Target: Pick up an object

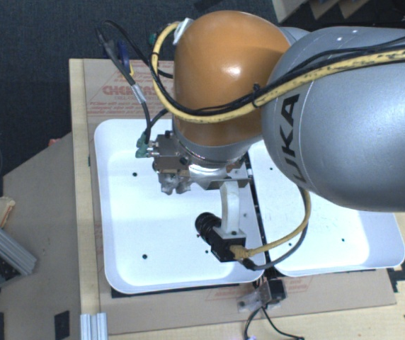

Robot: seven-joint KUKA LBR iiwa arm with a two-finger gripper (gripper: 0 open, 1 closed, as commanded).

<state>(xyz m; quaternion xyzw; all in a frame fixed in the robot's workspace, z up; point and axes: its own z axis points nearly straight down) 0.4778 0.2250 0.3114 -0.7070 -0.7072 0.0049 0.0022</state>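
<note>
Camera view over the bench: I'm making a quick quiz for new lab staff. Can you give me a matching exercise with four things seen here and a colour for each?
Things:
1. band above the wrist
2. left bin
3. cable along the arm
4. upper arm link

Colours:
A. white
B. grey
C. orange
D. yellow

Pairs: 1-C, 2-A, 3-D, 4-B
</note>
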